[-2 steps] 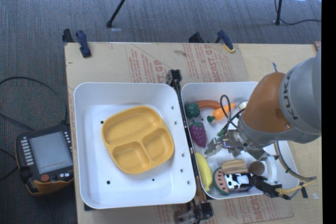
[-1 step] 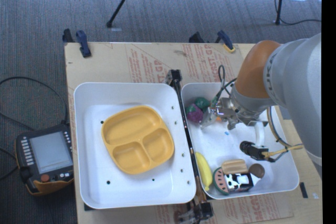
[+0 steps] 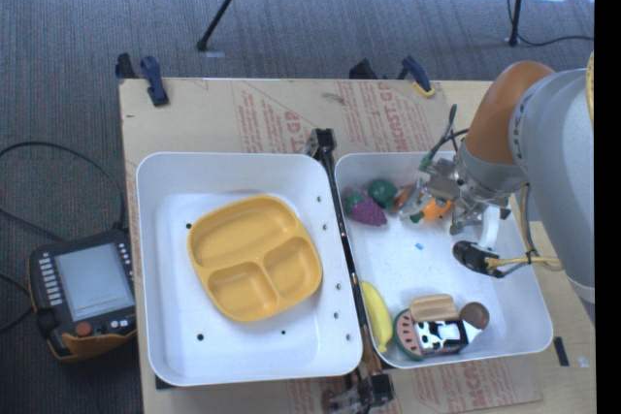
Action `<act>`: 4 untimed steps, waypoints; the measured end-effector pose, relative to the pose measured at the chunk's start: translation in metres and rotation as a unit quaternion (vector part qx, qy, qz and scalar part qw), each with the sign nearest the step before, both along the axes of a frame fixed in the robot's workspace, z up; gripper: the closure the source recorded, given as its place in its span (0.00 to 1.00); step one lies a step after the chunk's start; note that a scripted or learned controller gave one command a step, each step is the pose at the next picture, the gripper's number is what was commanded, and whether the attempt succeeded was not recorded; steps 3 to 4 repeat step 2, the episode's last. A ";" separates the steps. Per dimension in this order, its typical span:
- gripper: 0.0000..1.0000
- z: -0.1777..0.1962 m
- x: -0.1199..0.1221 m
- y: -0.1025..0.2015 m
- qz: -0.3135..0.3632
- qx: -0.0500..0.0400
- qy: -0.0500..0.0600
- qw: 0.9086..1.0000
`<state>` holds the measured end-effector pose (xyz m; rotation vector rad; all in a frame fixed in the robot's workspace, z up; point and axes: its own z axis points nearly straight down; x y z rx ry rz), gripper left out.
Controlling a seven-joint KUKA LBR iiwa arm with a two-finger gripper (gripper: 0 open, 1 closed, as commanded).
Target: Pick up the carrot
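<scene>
The carrot is a small orange piece lying at the far side of the right bin, partly covered by the gripper. My gripper hangs low right over it, reaching in from the right under the grey wrist with its orange band. The view does not show whether the carrot is held or simply lies under the gripper.
Purple grapes, a green vegetable and a small orange piece lie just left of the carrot. A banana, watermelon slice, bread and brown round piece fill the near side. A yellow divided plate sits in the left bin.
</scene>
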<state>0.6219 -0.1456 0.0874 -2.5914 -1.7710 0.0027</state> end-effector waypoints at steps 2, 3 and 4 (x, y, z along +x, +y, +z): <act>1.00 0.102 -0.008 0.081 0.142 0.000 -0.002 0.990; 1.00 0.102 -0.008 0.081 0.142 0.000 -0.002 0.990; 1.00 0.102 -0.008 0.081 0.142 0.000 -0.002 0.990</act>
